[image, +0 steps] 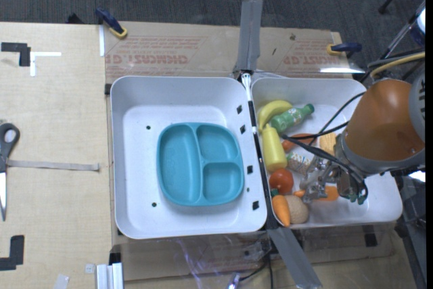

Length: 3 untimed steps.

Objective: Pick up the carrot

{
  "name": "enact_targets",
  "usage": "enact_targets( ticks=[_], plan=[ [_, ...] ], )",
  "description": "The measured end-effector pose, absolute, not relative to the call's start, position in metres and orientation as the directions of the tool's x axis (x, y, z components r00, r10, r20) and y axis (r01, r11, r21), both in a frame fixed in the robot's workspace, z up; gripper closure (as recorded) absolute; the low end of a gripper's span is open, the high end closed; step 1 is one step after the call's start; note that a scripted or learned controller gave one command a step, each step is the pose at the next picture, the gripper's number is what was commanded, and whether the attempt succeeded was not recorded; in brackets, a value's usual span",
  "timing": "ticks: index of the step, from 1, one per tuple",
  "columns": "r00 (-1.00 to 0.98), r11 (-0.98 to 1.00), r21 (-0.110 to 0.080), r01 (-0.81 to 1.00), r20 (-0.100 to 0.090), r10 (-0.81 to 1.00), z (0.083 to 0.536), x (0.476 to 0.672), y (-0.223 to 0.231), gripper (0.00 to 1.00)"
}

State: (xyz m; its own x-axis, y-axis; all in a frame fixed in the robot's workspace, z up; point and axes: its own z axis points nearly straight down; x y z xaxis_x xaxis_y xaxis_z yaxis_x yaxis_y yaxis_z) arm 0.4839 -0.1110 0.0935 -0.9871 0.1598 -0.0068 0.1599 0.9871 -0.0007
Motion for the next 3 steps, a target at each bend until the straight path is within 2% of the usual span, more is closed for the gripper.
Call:
enact_targets(
  ticks=[1, 2, 3],
  plan=[
    [-0.987, 0.987, 0.000, 0.159, -0.007, 0.159, 0.093, 0.484, -0.111, 0.00],
    [-0.987, 0.988, -0.001, 0.157, -0.012, 0.157, 0.103, 0.486, -0.111, 1.00],
    [-0.988, 0.988, -0.002, 0.155, -0.017, 0.155, 0.113, 0.488, -0.111, 1.00]
  ],
)
